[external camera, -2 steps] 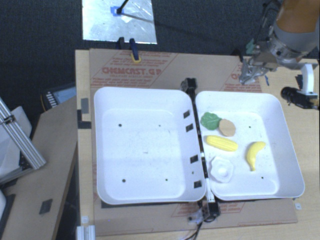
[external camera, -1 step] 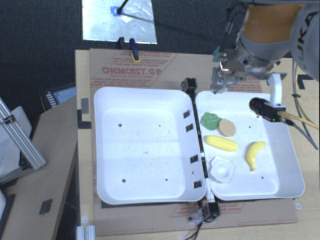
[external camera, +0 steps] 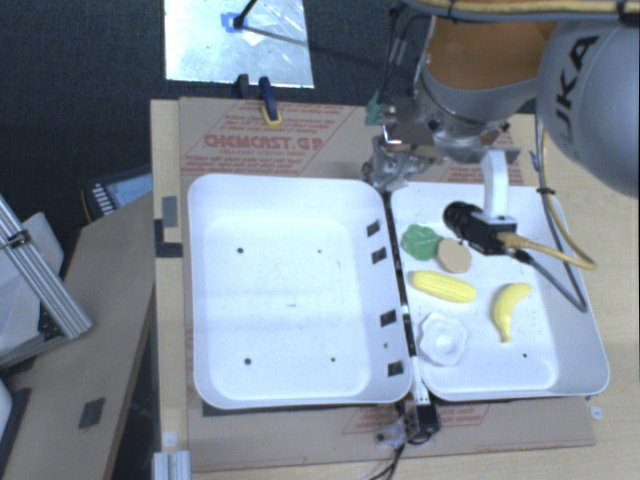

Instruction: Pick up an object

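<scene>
Banana (external camera: 509, 308), corn cob (external camera: 443, 287), green leaf (external camera: 421, 240) in right bin (external camera: 570, 363)

- arm (external camera: 590, 88): big rounded grey shell, smooth, dark letters "KA" readable on its side
- orange band (external camera: 500, 8): glossy, bulbous, sits above the wrist, light glare on top
- yellowish cable (external camera: 520, 6) strapped across the orange band; thin dark wires (external camera: 397, 43) run down the left side
- wrist (external camera: 455, 133): grey metal ring under the band, small green part on its left edge
- claw (external camera: 395, 168): grey metal block, small and blurry, finger detail unreadable
</scene>
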Controlling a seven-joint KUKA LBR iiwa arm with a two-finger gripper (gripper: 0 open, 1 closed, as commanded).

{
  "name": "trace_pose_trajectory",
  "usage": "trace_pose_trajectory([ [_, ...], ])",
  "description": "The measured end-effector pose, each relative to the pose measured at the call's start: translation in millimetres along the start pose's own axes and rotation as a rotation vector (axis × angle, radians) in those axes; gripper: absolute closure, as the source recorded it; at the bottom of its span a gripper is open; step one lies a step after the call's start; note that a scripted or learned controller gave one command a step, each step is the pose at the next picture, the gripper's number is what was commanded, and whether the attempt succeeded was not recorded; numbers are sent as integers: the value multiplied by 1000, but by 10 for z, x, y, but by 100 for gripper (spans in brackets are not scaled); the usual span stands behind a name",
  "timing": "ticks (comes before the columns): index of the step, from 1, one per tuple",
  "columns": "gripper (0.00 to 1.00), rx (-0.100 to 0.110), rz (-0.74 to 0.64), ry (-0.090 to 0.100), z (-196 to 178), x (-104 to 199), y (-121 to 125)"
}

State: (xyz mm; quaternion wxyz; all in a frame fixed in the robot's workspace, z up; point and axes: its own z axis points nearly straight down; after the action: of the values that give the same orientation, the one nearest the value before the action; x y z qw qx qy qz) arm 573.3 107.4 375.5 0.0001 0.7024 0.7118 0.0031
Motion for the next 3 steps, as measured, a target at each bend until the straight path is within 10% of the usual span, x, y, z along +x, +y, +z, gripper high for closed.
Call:
trace_pose_trajectory([
  [1,100,3,6,-2,-184,3,-849],
  [2,100,-11,3,2,-1401,520,-818],
  [3,0,2,9,-3,-1328,489,-821],
])
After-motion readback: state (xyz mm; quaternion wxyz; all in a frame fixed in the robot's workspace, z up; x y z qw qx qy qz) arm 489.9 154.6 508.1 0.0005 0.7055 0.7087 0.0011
